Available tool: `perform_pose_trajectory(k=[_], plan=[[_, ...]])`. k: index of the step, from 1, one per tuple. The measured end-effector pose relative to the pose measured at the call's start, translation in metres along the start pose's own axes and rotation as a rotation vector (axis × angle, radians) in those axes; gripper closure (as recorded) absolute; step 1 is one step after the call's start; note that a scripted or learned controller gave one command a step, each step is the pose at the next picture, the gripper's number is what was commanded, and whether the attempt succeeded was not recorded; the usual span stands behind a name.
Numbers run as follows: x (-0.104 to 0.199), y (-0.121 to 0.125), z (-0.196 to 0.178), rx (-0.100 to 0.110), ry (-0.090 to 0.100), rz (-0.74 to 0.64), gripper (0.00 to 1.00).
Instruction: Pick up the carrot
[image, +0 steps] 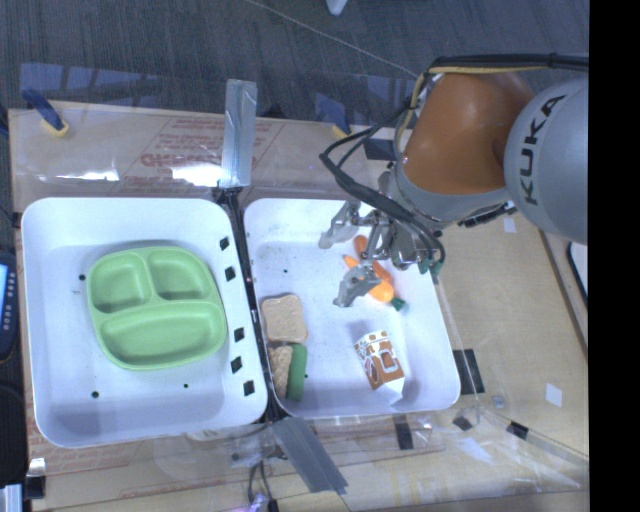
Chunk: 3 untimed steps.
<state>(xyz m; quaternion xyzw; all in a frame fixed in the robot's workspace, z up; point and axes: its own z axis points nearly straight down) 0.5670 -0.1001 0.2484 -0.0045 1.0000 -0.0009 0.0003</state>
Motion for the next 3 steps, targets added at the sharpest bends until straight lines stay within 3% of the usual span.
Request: perform_pose_trajectory(k=[1, 2, 3], plan=[[-0.028, -0.052, 0.157, -0.001, -0.001, -0.023, 0.00], [-0.030, -0.050, 0.146, -0.001, -0.004, -0.031, 1.00], [-0.064, 0.037, 0.053, -0.001, -0.008, -0.259, 1.00]])
